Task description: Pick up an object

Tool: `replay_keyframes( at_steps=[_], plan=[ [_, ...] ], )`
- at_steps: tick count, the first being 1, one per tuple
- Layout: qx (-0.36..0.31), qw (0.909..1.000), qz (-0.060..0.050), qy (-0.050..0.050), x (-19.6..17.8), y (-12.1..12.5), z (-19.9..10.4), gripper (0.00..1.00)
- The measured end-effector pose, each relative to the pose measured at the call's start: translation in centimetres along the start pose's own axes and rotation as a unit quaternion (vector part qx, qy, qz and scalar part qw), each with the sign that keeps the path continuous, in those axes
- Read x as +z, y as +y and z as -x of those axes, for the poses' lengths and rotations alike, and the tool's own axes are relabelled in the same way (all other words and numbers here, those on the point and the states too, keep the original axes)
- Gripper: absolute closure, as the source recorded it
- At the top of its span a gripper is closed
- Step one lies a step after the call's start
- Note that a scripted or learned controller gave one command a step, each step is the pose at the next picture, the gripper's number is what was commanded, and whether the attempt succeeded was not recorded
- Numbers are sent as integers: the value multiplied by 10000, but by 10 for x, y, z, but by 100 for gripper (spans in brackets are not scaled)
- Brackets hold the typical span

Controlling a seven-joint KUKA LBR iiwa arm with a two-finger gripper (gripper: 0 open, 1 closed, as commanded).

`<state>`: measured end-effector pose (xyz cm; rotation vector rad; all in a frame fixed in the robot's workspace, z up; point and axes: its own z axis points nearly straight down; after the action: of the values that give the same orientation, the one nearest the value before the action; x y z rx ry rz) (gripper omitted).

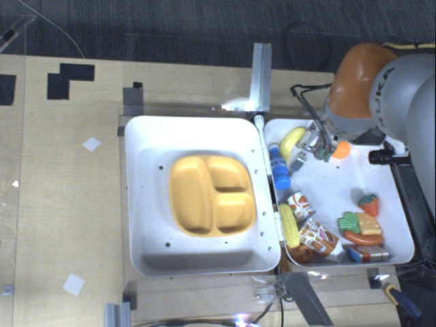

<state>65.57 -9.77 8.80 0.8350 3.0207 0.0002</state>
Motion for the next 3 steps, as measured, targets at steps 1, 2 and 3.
replay_keyframes(
  at_steps=[1,2,3],
  plan=[
    [-41,10000,35,-78,-16,4,3,100],
    [445,9990,17,-26,-2,-35,2,100],
    [802,9968,8,-26,-29,-86,43,100]
  ],
)
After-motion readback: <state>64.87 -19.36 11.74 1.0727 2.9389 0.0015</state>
